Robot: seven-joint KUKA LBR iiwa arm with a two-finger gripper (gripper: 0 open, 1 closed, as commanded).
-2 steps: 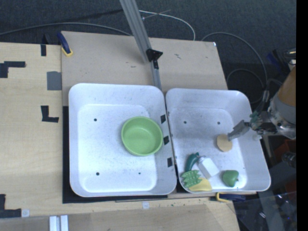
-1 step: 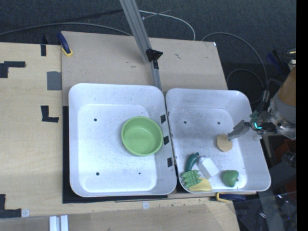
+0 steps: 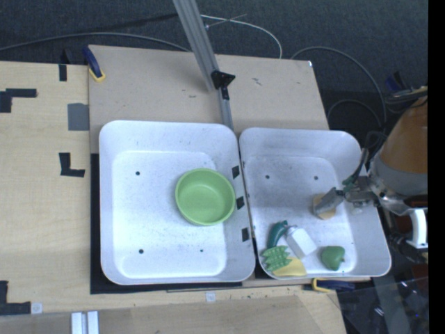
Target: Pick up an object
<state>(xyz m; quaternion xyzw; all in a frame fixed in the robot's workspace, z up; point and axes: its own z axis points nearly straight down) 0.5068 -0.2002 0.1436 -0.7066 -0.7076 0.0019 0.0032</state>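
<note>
Grey pole (image 3: 197,33) slanting over bench (image 3: 153,82), blue clamp (image 3: 93,62) at corner

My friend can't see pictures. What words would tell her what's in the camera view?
A robot gripper reaches into the right white bin beside a small tan object, with green toys and a white block clustered near the bin's front edge. The left white bin holds a green bowl.

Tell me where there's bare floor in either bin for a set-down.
Left bin: bare all around the green bowl, widest to its left. Right bin: bare upper-left half. Crowded near its front rim with the toys and by the gripper and tan block.
</note>
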